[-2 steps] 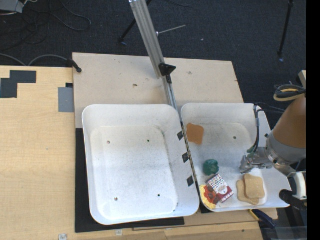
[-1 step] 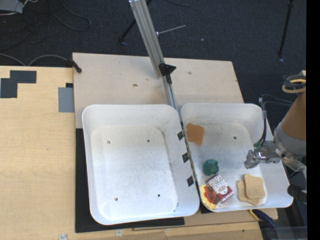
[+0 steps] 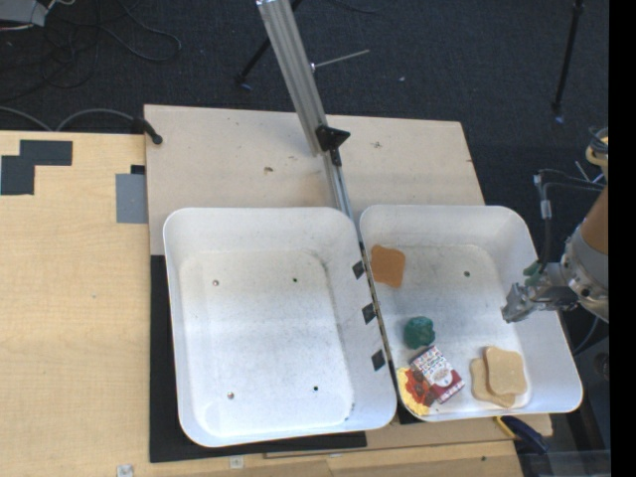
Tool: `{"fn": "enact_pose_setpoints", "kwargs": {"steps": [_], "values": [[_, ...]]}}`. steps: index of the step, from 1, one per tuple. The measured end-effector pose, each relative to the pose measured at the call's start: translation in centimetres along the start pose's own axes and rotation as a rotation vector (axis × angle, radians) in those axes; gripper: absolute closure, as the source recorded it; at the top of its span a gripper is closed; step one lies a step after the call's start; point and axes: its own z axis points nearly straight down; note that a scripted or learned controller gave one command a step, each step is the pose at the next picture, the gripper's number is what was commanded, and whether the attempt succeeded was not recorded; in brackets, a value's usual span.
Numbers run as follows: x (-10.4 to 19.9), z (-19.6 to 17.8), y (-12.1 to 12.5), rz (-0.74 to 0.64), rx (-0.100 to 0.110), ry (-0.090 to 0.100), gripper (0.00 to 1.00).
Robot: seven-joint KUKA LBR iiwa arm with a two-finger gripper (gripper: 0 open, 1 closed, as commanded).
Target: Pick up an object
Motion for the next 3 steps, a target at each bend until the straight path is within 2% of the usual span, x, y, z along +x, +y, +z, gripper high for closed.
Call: {"fn": "enact_pose_setpoints", "kwargs": {"steps": [1,3], "values": [[-0.9,-5.5,-0.6,0.000,-0.001,-0.001,1.00],[9.4,-3.0,-0.1,-0.003,0.007,0.004,1.00]]}}
